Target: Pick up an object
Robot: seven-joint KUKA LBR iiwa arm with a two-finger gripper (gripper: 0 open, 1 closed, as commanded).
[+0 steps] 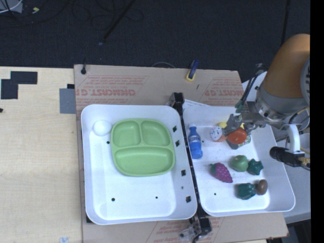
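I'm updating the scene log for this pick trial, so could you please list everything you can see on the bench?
bins: 2, white, side by side on the bench; left bin, right bin
divided plate: 1, light green, middle of the left bin
ball: 1, white, left bin's far left corner
bottle: 1, blue, right bin by the divider
grape bunch: 1, purple, right bin centre
round fruit: 1, green, right of the grapes
small toys: a few, dark green and brown, near right of the right bin
red-orange object: 1, under the claw
clip: 1, blue and yellow, cardboard's far edge
arm: 1, grey and orange, from the right
claw: 1, dark, over the red-orange object
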